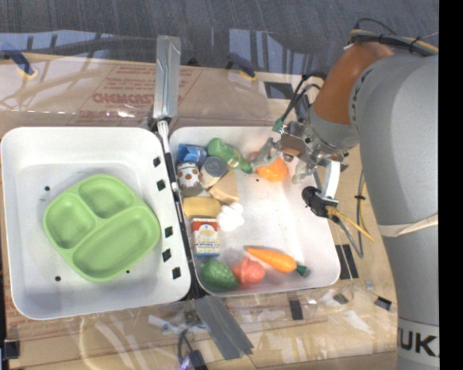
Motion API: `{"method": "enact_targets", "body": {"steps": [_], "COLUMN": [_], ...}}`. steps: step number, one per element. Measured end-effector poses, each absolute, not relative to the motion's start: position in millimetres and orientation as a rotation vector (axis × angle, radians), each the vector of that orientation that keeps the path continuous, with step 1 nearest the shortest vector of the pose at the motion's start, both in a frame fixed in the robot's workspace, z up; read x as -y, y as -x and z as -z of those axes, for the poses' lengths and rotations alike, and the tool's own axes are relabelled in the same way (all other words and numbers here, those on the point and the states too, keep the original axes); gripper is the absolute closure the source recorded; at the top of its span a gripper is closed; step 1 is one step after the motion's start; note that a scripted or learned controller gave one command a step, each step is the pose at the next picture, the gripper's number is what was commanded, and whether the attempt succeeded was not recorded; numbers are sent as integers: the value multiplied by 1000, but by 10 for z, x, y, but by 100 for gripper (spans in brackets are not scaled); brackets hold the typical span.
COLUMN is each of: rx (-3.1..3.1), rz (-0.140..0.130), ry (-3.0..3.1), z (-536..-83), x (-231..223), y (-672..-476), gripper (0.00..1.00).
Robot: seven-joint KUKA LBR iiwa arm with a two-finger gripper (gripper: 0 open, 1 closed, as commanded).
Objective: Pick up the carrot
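Note:
The carrot (272,259) is orange with a small green stem end. It lies flat near the front wall of the right bin (324,241), pointing right. My gripper (282,159) hangs over the back of that bin, well away from the carrot. A small orange item (272,169) sits right at the gripper; whether it is held I cannot tell.
Along the right bin's left side lie a green pepper (220,149), small cans (189,177), a yellow block (201,206), a white item (231,217) and a labelled box (206,236). A red piece (251,271) touches the carrot's left end. The left bin holds a green divided plate (102,226).

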State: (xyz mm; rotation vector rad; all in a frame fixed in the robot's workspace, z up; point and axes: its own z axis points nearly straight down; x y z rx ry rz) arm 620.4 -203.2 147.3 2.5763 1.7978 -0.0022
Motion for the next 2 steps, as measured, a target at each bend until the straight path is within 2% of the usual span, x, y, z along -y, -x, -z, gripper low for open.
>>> {"method": "enact_targets", "body": {"steps": [1,2], "rx": [-1711,-1654], "rz": [6,2], "ry": [-2640,-2672], "z": [-1489,-1707], "x": [2020,2035], "y": [-6163,-6124], "gripper": [0,0]}}
